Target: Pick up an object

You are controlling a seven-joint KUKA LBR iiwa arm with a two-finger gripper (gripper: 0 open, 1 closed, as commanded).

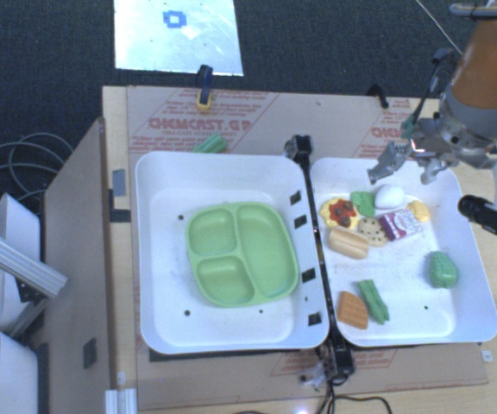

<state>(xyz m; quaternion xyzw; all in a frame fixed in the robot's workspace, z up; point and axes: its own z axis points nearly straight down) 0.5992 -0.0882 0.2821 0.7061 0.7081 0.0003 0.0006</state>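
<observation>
- Nearest me in the right bin (468,322): an orange piece (352,310) with a green bean (373,300) just beside it, touching or nearly so.
- Green lump (443,269) sits alone toward that bin's right side, apart from the rest.
- Left bin (158,309) holds a green tray (240,254), three compartments, lying flat and turned at a slant.
- Mid right bin, a tight cluster: hot dog (348,243), cookie (370,230), purple packet (400,224), pizza (339,211), yellow bit (419,210).
- Behind those, a green leaf (364,203) and a white egg (390,197), touching each other.
- Gripper (409,167) hangs over the bin's far edge, just above the egg; I see both fingers spread wide, nothing between them.
- Farthest: a silver sheet (177,24) on the dark floor.
</observation>
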